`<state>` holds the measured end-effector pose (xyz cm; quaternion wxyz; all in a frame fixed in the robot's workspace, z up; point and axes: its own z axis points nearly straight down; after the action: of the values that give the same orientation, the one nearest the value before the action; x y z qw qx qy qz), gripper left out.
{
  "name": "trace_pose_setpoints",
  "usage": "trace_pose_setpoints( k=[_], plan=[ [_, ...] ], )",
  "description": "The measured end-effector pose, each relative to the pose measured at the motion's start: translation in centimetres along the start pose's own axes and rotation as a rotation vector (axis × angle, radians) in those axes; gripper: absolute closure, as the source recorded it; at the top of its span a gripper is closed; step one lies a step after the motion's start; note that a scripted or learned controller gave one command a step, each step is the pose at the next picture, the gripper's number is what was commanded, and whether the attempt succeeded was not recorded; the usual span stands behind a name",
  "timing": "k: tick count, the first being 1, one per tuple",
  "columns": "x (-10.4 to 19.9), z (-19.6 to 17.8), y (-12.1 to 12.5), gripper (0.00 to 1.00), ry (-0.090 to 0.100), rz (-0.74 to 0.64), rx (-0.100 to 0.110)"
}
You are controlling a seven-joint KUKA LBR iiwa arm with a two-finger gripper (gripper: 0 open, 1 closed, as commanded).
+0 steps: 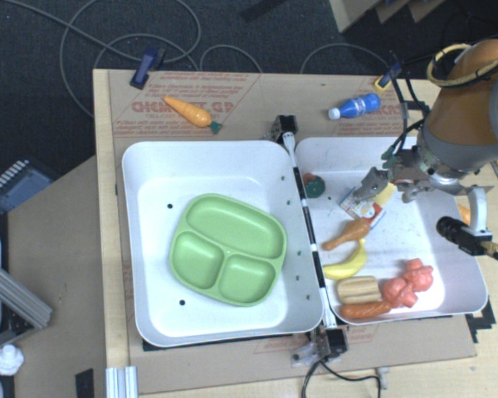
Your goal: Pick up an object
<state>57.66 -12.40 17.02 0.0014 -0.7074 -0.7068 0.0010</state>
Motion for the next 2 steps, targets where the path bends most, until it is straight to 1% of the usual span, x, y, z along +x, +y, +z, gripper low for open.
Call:
trace_pose_setpoints(
  k=[1, 2],
  plan=[
    [1.3, 8.2, 1.4, 0.0, -0.003, 0.0, -0.01],
    [2.2, 8.0, -0.9, 0.0, -0.007, 0.0, -0.02]
  ],
)
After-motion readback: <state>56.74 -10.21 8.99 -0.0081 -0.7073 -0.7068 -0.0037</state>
